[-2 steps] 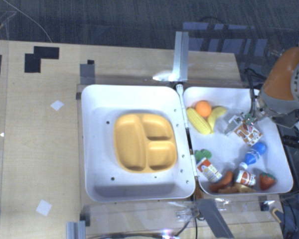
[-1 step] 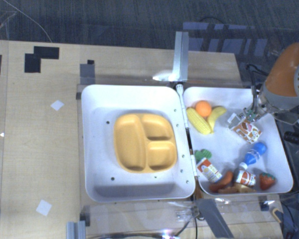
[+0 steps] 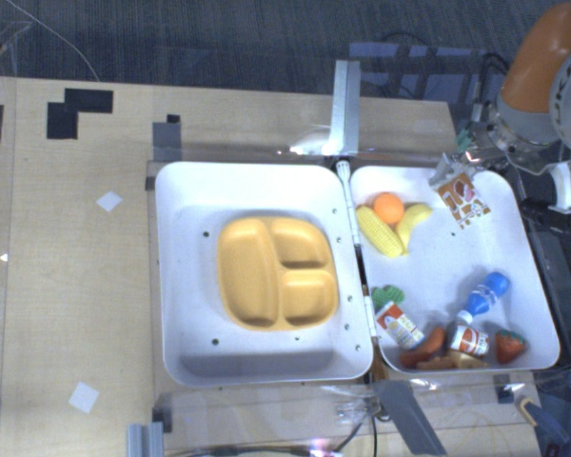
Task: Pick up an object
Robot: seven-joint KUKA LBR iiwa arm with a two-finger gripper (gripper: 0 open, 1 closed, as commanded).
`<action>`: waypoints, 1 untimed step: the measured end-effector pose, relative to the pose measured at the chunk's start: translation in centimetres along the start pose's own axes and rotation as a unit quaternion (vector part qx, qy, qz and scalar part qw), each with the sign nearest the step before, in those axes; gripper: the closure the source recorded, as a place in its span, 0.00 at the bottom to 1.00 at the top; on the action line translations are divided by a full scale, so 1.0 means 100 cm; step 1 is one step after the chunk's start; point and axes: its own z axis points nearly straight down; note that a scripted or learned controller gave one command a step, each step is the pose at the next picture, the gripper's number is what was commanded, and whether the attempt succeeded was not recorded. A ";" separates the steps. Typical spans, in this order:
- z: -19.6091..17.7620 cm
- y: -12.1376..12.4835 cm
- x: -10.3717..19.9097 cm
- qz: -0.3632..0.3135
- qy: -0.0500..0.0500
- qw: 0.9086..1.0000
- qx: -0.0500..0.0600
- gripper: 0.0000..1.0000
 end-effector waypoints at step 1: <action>-0.065 0.003 0.012 0.069 0.000 0.998 0.000 1.00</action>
